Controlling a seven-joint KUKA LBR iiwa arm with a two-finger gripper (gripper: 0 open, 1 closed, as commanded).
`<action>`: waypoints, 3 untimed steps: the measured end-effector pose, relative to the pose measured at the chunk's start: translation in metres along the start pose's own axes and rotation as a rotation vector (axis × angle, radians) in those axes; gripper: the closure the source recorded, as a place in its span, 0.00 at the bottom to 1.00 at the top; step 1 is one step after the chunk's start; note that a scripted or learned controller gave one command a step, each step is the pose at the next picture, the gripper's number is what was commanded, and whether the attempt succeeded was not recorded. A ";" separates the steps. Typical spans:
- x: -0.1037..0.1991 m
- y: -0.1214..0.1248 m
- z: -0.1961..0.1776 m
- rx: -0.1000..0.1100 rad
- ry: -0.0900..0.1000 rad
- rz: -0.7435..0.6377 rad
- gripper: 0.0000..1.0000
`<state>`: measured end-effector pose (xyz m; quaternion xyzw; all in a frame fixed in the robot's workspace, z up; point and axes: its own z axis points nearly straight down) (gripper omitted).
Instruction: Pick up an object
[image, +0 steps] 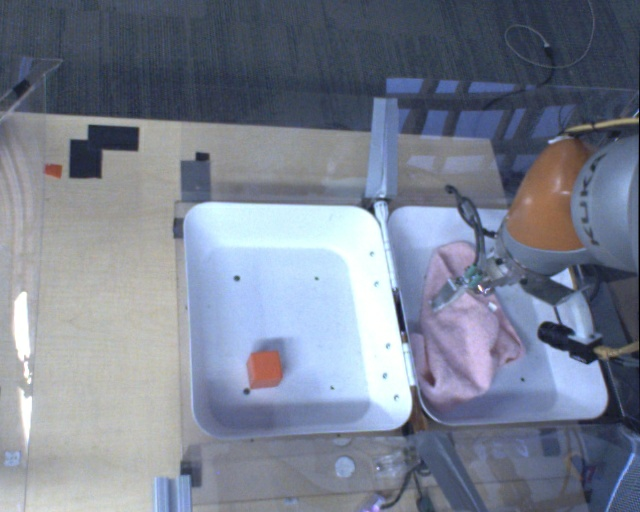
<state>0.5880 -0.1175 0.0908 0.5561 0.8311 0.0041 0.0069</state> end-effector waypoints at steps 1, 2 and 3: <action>-0.066 0.023 0.002 0.002 -0.001 -0.118 0.00; -0.066 0.027 -0.012 -0.006 -0.007 -0.122 1.00; -0.037 0.076 -0.070 0.002 0.000 -0.328 1.00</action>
